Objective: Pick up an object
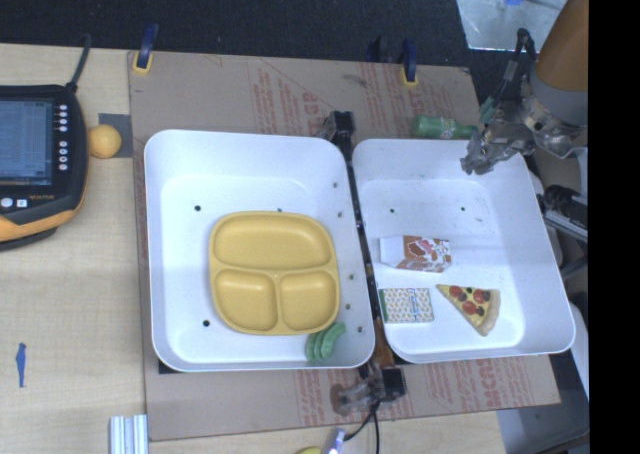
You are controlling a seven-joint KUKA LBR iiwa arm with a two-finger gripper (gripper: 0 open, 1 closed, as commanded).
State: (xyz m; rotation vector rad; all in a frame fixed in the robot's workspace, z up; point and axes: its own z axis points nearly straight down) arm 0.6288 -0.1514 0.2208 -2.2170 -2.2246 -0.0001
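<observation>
Approach step: the gripper (482, 163) hovers over the right bin's (545, 242) far edge; finger spacing cannot be determined. Next: descend toward the pizza slice (471, 305).

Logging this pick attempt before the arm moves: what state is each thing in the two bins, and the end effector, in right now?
Yellow divided tray: flat in left bin.
Green toy: at left bin's near edge, beside tray.
Pizza slice: flat in right bin.
Patterned card: flat, left of pizza.
Red-and-white pack: lying down, right bin.
End effector: at right bin's far corner, holding nothing visible.
</observation>
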